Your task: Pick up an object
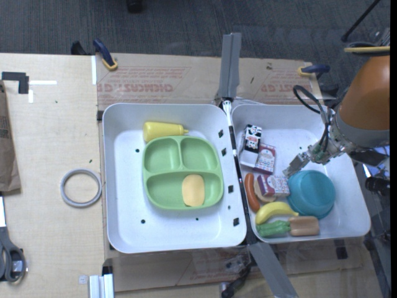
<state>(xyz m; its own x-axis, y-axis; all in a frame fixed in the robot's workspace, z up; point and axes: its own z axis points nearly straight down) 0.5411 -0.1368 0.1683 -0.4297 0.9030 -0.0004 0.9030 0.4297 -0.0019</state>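
Cardboard-covered bench (155,79) carries 2 white bins. Landmark: blue bowl (312,193) in the right-hand bin (347,231). Gripper (299,164) hovers just beside its upper-left rim; grip state: cannot tell. Banana (275,212), touching the bowl's lower-left, looks light, smooth plastic; grasp its middle.

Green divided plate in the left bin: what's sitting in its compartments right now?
One pale yellow piece lies in the green plate's large front compartment. Both rear compartments look bare.
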